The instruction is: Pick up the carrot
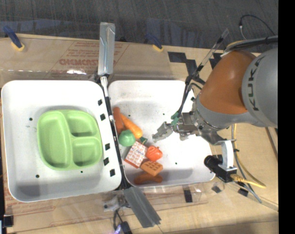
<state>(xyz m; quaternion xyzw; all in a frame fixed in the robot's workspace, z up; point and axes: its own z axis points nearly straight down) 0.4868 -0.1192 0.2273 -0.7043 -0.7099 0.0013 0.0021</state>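
Camera view, looking down at a slant.

Bench: two white bins sitting side by side, touching along a shared edge. Brown cardboard is lying under and behind them.

Left bin (15, 130): a green tray (69, 139) with three compartments is resting near its middle.

Right bin (186, 165): a cluster of play food is lying along its left wall.
- Carrot (131, 126): orange, lying tilted, its upper end pointing toward the top left of the bin, just beside the left wall. Nothing is gripping it.
- Sausage (118, 119): reddish-brown, lying just left of the carrot, against the wall.
- Green ball (126, 139): sitting just below the carrot, touching or nearly touching it.
- Red-and-white box (135, 154): lying below the ball.
- Tomato (154, 153): red, sitting just right of the box.
- Waffle (151, 168): brown, lying below the tomato.
- A second brown sausage (147, 179): lying along the bottom wall.

Arm (230, 89): grey with orange band, reaching in from the right over the right bin.

Gripper (162, 131): hanging over the bin's middle, right of the carrot and apart from it, fingers pointing left. They are standing slightly parted, with nothing between them.
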